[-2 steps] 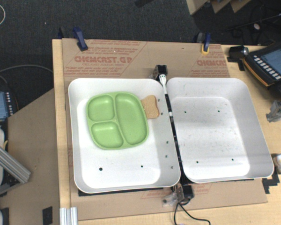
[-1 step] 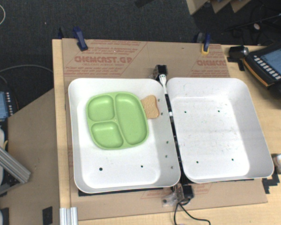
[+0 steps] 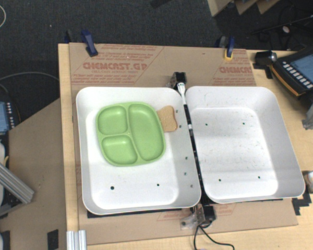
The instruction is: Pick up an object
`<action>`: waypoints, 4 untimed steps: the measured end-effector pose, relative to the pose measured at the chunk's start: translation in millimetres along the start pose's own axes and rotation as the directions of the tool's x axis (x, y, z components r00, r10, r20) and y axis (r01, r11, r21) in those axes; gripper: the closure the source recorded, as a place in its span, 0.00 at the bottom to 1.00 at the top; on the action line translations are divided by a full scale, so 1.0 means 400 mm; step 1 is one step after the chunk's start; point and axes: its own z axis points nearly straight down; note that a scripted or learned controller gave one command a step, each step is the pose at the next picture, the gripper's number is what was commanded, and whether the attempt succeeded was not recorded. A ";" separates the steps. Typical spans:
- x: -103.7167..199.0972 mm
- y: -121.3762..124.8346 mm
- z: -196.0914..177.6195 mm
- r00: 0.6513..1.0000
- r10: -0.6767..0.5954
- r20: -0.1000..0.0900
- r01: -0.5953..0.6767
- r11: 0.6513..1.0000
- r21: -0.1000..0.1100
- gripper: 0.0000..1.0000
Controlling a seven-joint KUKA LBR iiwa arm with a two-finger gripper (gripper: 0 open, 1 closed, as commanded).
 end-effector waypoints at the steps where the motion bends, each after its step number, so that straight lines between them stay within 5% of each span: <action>1: -0.081 0.055 -0.229 1.000 0.002 0.011 -0.002 1.000 -0.019 1.00; 2: -0.015 0.000 0.035 1.000 0.002 -0.001 -0.002 1.000 0.004 1.00; 3: -0.044 0.073 -0.208 1.000 0.000 0.010 0.000 1.000 -0.020 1.00; 4: 0.047 0.000 -0.025 1.000 -0.001 0.000 0.001 1.000 0.001 1.00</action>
